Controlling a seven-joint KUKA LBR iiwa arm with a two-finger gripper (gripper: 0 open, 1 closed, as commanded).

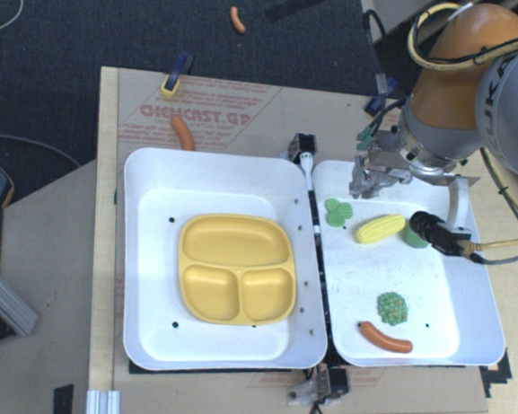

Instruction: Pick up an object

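arm (469,76): reaching in from the right, hanging over the right bin's far end
gripper (365,186): hovering above the far left corner of the right bin (476,302), nothing seen between the fingers, open or closed can't tell
corn (381,228): lying just below the gripper, beside a green piece (338,212)
green ball (392,307): sitting nearer the front, sausage (385,338) just in front of it
left bin (148,237): holding a yellow tray (236,268)

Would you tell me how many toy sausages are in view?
3: one sausage lies at the right bin's near edge, one on the cardboard behind the left bin, one on the dark floor beyond.
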